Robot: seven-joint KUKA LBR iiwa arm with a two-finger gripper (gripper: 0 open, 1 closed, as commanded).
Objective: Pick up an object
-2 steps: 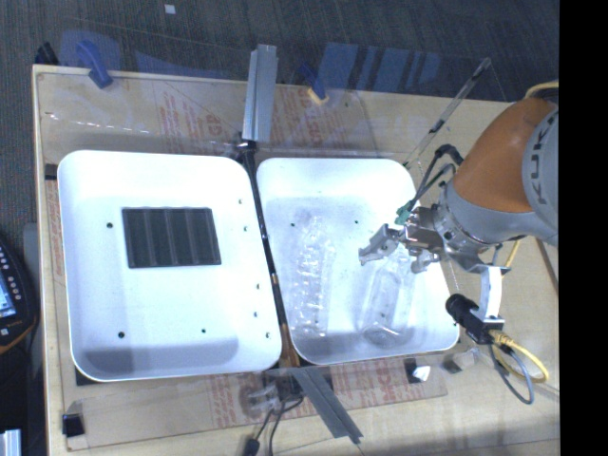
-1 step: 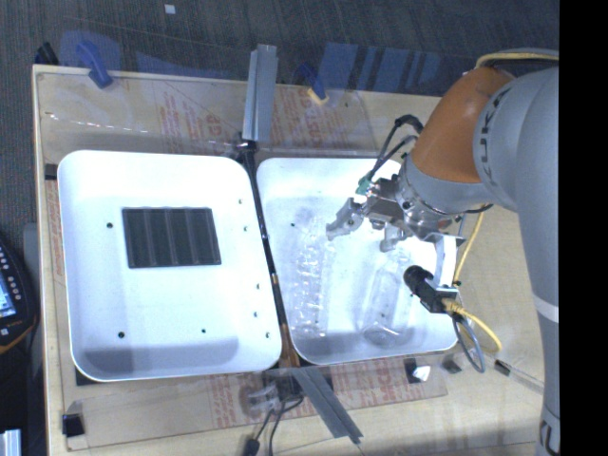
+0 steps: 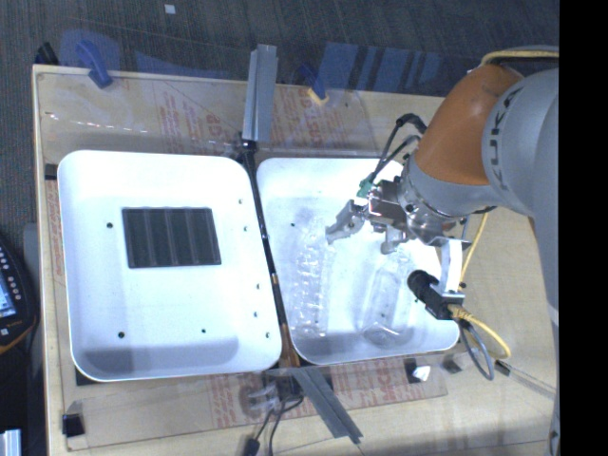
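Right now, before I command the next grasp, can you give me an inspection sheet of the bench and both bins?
Surface: wooden bench bearing two shallow white bins, left bin and right bin, side by side.
Job's things: two clear plastic bottles in the right bin, one near its left wall, one further right.
Clutter: dark grey ribbed rectangular slab in the left bin.
End effector: over the right bin above the bottles, nothing seen between its fingers.
Cables: black cable and yellow cable along the arm.
Surroundings: dark carpet; blue clamps on the bench's far edge.
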